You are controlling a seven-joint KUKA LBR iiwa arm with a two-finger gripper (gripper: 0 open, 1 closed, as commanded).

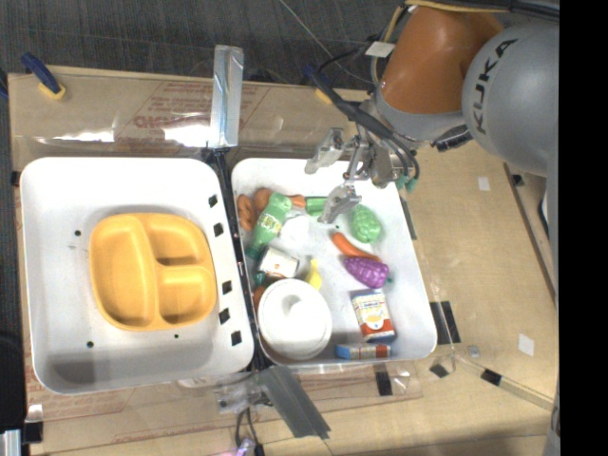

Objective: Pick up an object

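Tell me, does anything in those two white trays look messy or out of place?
Nothing looks spilled or broken. The right bin is simply cluttered: toy foods, a small carton and a white bowl lie jumbled at odd angles. The yellow divided tray sits neatly in the left bin.

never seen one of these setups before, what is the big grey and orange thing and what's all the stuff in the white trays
The big grey and orange thing is a robot arm, reaching in from the right. The single picture comes from a camera fixed above the bench, looking down at a slant. At the arm's end is its hand, a metal two-finger grasper, hanging over the back of the right bin.

The left bin holds a yellow divided tray. The right bin holds a jumble of small items: a green bottle, a green toy vegetable, a toy carrot, a purple toy, a small carton and a white round bowl.

I can't see anything gripped between the fingers.
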